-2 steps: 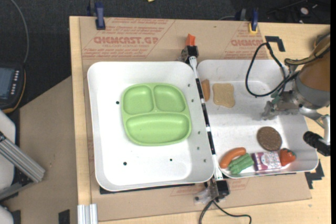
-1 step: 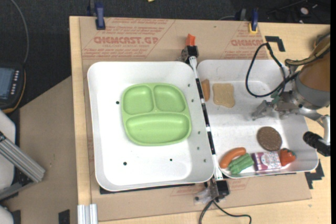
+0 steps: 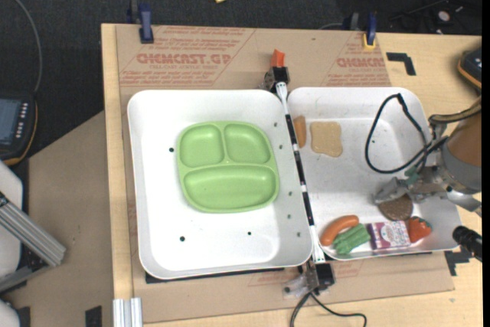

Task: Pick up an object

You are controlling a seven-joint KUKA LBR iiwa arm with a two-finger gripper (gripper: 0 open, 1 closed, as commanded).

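Note:
My gripper (image 3: 400, 191) hangs low over the front right part of the right bin (image 3: 348, 111). Directly under it, touching or nearly touching, lies a brown round patty (image 3: 396, 208). Along the bin's front edge lie an orange hot dog (image 3: 339, 226), a green pepper (image 3: 351, 240), a white and purple packet (image 3: 390, 235) and a red piece (image 3: 419, 228). A slice of toast (image 3: 326, 138) and a small brown sausage (image 3: 299, 132) lie at the bin's back left.
A green divided plate (image 3: 227, 166) sits in the left bin (image 3: 153, 226). A black cable (image 3: 383, 135) loops from the arm (image 3: 462, 157) across the right bin's middle. Clamps (image 3: 279, 67) stand at the bench's back edge between the bins.

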